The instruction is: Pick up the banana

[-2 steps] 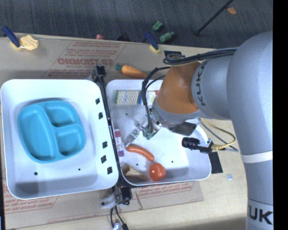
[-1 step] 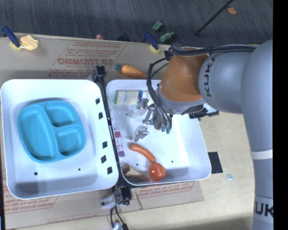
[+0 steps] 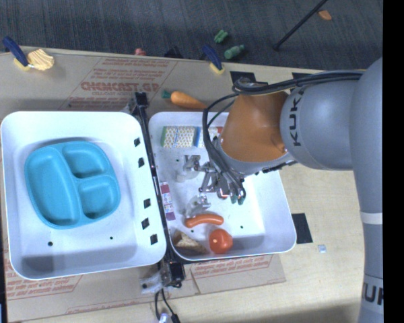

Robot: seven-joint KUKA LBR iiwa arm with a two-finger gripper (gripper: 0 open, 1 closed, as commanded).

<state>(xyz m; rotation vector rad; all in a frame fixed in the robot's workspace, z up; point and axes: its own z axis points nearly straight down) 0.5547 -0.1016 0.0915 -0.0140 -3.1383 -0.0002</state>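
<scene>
We find gripper (image 3: pixel 219 184) low in right bin (image 3: pixel 276 200); open or closed, we cannot tell. No sure banana. We judge tan-yellow object (image 3: pixel 188 243) likeliest: below-left of gripper, past red sausage (image 3: pixel 204 219), touching tomato (image 3: pixel 220 241), long axis roughly crosswise.

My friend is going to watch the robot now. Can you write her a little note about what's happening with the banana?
Gripper: low inside the right white bin, over its middle; nothing can be seen held in it.
Banana: I cannot tell where it is; the grey arm covers part of that bin.
Nearby: a red sausage-shaped toy and a round red-orange tomato toy lie at the bin's near end. A blue divided tray sits in the left white bin.
Done: nothing lifted yet.
Left: find the banana, grasp it, lift it.
</scene>
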